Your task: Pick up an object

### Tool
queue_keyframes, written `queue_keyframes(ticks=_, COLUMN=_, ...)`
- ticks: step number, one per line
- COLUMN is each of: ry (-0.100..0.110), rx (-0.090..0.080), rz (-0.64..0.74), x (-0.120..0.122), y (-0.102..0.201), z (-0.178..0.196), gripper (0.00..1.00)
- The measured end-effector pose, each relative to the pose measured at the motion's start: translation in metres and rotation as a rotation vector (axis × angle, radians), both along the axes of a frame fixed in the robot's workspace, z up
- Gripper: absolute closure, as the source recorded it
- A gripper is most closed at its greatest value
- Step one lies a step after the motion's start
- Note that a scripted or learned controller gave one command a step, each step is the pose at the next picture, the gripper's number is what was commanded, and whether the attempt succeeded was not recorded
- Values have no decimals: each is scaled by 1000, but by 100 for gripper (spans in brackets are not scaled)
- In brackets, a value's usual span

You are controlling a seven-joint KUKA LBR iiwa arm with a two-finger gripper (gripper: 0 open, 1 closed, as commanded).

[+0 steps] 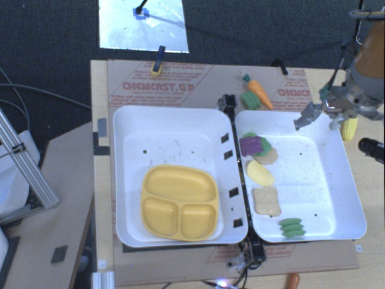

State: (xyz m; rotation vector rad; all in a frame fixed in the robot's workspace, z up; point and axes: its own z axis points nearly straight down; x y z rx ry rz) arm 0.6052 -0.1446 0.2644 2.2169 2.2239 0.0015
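Showing a smooth yellow three-part tray (179, 202) in the left bin (129, 131); the right bin (337, 161) holds glossy toy foods: purple grapes (254, 144), a pale lemon (260, 173), a speckled cracker (266, 201), ribbed green beans (292, 227). Claw (328, 114) hangs tilted over the right bin's far corner, fingers apart, gripping nothing.

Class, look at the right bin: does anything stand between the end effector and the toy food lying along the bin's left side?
Nothing visible does. The end effector is at the right bin's top right edge. Bare bin floor lies between it and the purple grapes, yellow piece, cracker and green beans.
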Motion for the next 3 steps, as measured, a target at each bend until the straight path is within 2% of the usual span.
queue_keyframes(ticks=1, ry=8, rx=6, rz=11, x=-56, y=125, z=-43, gripper=0)
queue_keyframes(ticks=2, ry=7, rx=2, rz=-4, x=-122, y=110, z=-77, gripper=0)
queue_keyframes(ticks=3, ry=4, rx=-1, rz=-8, x=-119, y=33, z=-158, gripper=0)
